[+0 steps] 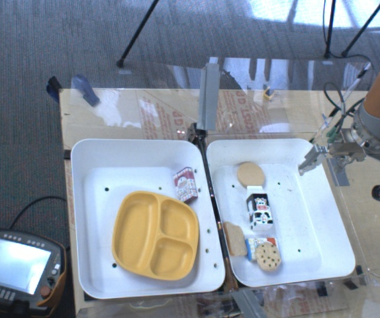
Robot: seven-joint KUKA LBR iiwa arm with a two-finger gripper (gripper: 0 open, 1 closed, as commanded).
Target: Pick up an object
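Two white bins (84, 177) are set on the bench; a boxy cow-print carton (259, 211) lies lengthwise, top pointing away. Gripper (322, 154): grip state cannot be told.

Open white floor fills the right bin (322, 244) from twelve round to five o'clock. A round biscuit (250, 175), milk carton (260, 211), bread slice (235, 239) and cookie (268, 256) crowd its nine-to-seven side. In the left bin (91, 177) the yellow tray (155, 243) blocks the centre, a small box (186, 185) at its one o'clock; the nine o'clock strip lies free.
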